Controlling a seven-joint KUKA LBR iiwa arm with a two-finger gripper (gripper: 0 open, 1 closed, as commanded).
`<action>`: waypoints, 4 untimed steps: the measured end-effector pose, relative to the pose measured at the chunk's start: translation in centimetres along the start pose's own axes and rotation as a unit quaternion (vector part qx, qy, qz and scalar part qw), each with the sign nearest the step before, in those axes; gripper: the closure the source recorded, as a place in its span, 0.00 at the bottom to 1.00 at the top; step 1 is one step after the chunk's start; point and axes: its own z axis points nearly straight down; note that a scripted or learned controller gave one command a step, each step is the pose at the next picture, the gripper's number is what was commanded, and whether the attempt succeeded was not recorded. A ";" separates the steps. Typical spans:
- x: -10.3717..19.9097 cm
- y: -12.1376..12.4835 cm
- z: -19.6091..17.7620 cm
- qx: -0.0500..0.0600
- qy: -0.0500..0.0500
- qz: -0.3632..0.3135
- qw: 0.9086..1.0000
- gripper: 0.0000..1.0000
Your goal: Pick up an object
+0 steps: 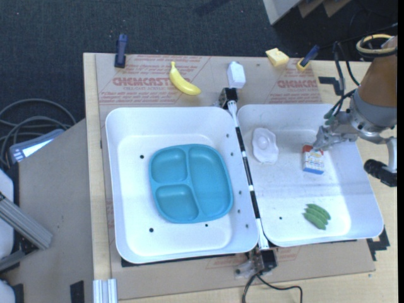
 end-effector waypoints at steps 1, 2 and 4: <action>0.0 0.0 0.0 0.000 0.000 0.000 1.000 0.00; 2.0 -0.3 3.9 -0.002 -0.002 0.000 1.000 0.00; 1.8 -2.7 -0.7 0.000 0.000 0.000 1.000 1.00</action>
